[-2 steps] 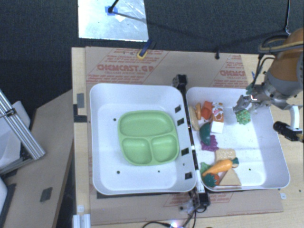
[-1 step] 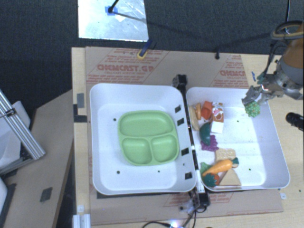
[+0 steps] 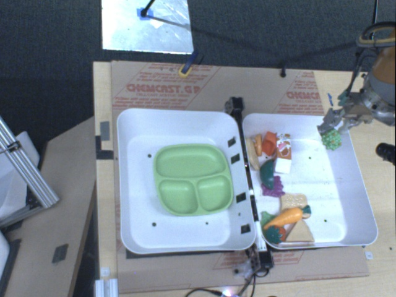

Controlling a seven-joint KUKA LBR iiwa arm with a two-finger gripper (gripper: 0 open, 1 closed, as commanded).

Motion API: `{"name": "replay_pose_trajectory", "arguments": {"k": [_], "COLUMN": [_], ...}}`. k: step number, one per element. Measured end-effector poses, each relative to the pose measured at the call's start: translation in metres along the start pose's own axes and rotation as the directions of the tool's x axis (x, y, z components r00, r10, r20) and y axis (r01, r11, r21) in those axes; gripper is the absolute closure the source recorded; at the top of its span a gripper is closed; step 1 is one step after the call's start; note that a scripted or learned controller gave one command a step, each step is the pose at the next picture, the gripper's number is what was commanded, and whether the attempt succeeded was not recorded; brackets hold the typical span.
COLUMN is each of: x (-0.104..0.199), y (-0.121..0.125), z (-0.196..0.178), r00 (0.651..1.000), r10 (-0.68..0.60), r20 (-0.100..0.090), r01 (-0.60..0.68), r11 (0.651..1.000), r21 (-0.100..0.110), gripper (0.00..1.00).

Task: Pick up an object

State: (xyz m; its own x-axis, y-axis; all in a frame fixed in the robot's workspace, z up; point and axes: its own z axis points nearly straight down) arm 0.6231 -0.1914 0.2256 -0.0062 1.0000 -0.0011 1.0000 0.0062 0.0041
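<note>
1. The gripper (image 3: 331, 129) hangs over the right bin's (image 3: 346, 184) far right corner, above the rim. A small green, bumpy piece, the green bit (image 3: 333, 140), sits right at its tips.
2. I cannot tell whether the tips are spread or pressed together, nor whether the green bit is pinched between them or merely lies under them. The view is too coarse there.
3. The other candidates lie in a heap along the right bin's left wall: an orange-red piece (image 3: 269, 143), a white block (image 3: 283, 165), a teal piece (image 3: 268, 174), a purple piece (image 3: 274, 185), a carrot (image 3: 286, 216) and a cracker (image 3: 293, 201).
4. The left bin (image 3: 133, 141) carries a green tray (image 3: 192, 178) with three compartments.
5. To do this step well, I judge the arm should confirm its hold first: rise slowly and straight, and watch that the green bit comes up with the tips.
6. The green bit is small and lumpy, so it may slip or roll; a centred grip beats an edge pinch.
7. The rim is close, so keep the lift vertical to avoid clipping the wall.
</note>
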Motion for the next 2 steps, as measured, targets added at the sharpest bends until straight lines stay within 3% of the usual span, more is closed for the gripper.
{"name": "replay_pose_trajectory", "arguments": {"k": [1,2], "x": [0.050,0.099], "y": [-0.036,-0.057], "z": [0.001,0.009], "r00": [1.000,1.000], "r10": [-0.001,-0.003], "r20": [-0.003,-0.004], "r01": [0.001,0.003], "r11": [1.000,1.000], "r21": [0.006,0.006], "gripper": [1.00,1.00]}}
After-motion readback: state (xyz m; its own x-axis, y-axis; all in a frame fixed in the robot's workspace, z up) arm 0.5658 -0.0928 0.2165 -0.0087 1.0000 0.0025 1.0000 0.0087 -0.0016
